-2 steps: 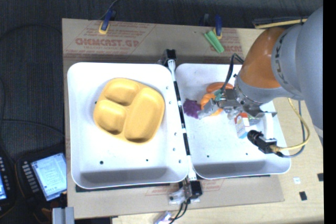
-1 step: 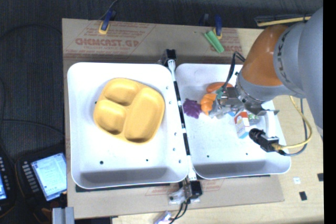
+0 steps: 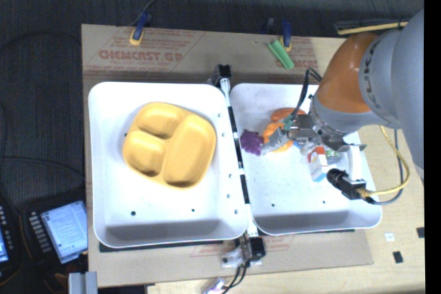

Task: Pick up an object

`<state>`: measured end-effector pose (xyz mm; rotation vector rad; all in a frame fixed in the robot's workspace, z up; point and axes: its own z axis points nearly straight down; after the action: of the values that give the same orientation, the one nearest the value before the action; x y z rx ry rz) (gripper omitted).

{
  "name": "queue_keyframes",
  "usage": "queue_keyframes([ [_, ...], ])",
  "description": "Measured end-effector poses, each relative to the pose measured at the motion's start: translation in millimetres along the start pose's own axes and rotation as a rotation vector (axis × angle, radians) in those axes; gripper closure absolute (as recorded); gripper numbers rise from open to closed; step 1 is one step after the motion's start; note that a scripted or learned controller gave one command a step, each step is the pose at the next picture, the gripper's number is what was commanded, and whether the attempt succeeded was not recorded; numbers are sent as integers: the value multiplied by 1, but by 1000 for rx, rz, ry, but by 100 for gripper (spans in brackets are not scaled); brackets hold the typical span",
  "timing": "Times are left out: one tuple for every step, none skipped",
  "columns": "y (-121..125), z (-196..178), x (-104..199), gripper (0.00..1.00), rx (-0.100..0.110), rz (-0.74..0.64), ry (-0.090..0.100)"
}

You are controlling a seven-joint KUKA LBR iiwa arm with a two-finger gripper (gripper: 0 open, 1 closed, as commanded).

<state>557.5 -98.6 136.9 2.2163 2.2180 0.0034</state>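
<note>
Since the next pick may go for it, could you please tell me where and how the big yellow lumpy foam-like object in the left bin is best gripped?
Probably across one of the two smaller lobes of the big yellow lumpy object, coming straight down. The whole body looks too wide for the gripper, and grooves between lobes give its fingers room.

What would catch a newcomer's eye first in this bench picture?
The big yellow lumpy object sitting in the left bin stands out most. Next is the grey arm with its orange band, reaching from the right over the right bin, where a small purple object and an orange one lie near its hand.
</note>
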Motion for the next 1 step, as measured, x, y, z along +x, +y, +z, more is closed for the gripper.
queue_keyframes([
  [0, -10, 0, 100, 0, 0, 0],
])
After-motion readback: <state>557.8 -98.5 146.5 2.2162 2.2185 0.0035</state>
